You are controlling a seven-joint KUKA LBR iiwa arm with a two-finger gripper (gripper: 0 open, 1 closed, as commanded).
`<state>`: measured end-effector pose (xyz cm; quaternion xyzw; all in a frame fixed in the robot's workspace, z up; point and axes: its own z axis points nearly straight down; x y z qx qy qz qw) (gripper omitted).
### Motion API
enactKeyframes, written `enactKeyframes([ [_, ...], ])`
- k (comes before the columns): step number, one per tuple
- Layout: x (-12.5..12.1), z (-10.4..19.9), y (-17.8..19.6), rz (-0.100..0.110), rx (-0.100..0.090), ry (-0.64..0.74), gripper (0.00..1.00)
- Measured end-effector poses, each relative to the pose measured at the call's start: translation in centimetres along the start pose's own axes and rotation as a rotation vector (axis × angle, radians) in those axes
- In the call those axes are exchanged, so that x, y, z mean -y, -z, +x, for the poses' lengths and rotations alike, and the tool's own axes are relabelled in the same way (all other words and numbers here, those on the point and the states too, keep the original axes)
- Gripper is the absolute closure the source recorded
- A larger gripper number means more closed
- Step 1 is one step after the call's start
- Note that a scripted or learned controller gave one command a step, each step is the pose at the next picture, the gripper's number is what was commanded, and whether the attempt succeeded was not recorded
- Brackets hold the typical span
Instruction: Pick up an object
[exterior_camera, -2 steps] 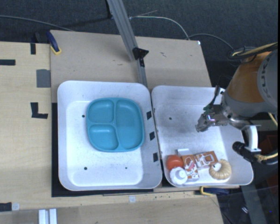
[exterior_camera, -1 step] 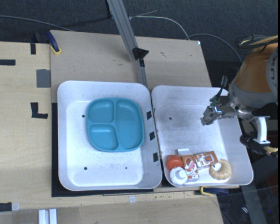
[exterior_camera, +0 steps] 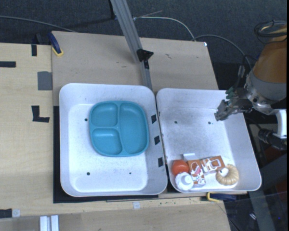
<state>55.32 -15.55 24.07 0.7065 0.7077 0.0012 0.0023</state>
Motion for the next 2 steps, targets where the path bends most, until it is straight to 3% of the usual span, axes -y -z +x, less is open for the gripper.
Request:
enactKeyframes([
  [2, -0.8, 11.2, -0.1, 0.006, -0.004, 0.005, 1.00],
])
